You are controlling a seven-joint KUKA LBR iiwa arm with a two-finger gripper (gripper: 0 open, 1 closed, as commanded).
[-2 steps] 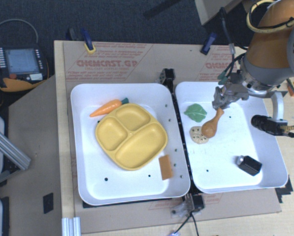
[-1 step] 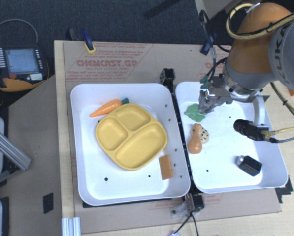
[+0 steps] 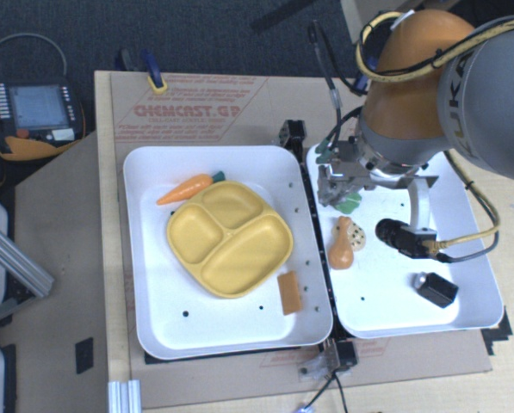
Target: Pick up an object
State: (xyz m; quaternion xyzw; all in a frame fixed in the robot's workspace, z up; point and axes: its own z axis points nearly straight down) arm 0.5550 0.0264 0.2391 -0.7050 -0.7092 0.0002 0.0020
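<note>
Camera view has the gripper (image 3: 343, 192) low in the right bin (image 3: 472, 312) over a green piece (image 3: 349, 203); whether its claw pinches it I cannot tell. A smooth pear-shaped toy (image 3: 343, 243) lies just beside, a black block (image 3: 435, 288) farther off, and the left bin (image 3: 145, 256) holds a glossy yellow divided plate (image 3: 229, 237) and carrot (image 3: 184, 188).

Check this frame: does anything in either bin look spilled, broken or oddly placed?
Nothing looks spilled or broken. The yellow divided plate sits askew in the left bin, with the carrot against its upper edge. The hand is low over a green item in the right bin.
</note>
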